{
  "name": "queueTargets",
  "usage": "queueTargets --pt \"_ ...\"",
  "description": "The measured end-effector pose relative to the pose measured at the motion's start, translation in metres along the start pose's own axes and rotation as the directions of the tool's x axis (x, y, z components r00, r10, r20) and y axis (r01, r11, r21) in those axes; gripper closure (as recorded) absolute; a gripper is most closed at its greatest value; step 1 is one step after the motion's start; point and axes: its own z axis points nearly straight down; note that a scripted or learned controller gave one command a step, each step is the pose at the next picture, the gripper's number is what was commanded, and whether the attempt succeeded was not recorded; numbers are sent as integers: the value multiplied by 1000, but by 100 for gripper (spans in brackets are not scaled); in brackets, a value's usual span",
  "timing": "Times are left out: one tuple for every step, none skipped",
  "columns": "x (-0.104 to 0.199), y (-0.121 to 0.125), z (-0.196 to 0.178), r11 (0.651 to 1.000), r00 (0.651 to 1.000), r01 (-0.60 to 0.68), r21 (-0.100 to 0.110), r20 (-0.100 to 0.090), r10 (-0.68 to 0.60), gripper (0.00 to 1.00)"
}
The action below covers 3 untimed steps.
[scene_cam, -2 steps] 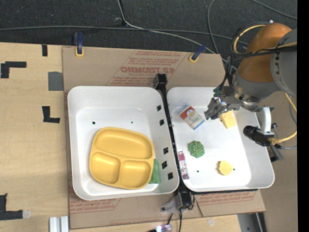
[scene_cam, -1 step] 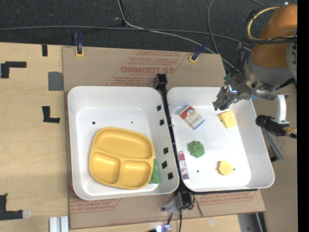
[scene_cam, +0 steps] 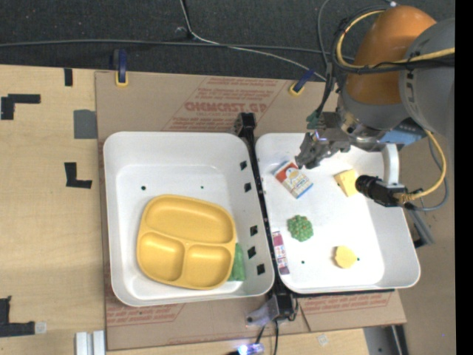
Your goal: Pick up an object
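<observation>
The tool (scene_cam: 314, 154) hangs over the far part of the right bin (scene_cam: 384, 272), its dark fingertips pointing down and left toward a small red-and-white box (scene_cam: 293, 180) that lies flat on the bin floor. The tips sit just beside the box's far right corner, and no object shows between them, so the tool has hold of nothing; how wide the fingers stand I cannot tell from this angle.

The box looks like the thing to go for. To take it well, the tool should shift a little left and nearer so that it is centred over the box, not its corner, then turn so the fingers close across the short side. The box lies at a slant to the bin walls, so the wrist needs to match that slant or the fingers will push it round instead of gripping it. It is low and flat, so the descent must reach nearly to the bin floor before closing.

Other choices lie in the same bin: a yellow wedge (scene_cam: 344, 182) to the right of the box, a green bumpy piece (scene_cam: 300, 228) nearer, a round yellow piece (scene_cam: 344, 257) near the front, and a thin pink packet (scene_cam: 278, 250) against the left wall, which is the hardest to reach. The left bin (scene_cam: 118, 198) holds a yellow divided tray (scene_cam: 185, 241) with a green thing (scene_cam: 238, 263) at its right edge.
</observation>
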Motion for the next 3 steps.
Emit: queueTargets --pt "51 12 3 1000 1000 0 0 0 0 100" --pt "108 15 19 1000 1000 0 1 0 0 100" --pt "160 3 18 1000 1000 1 1 0 -1 100"
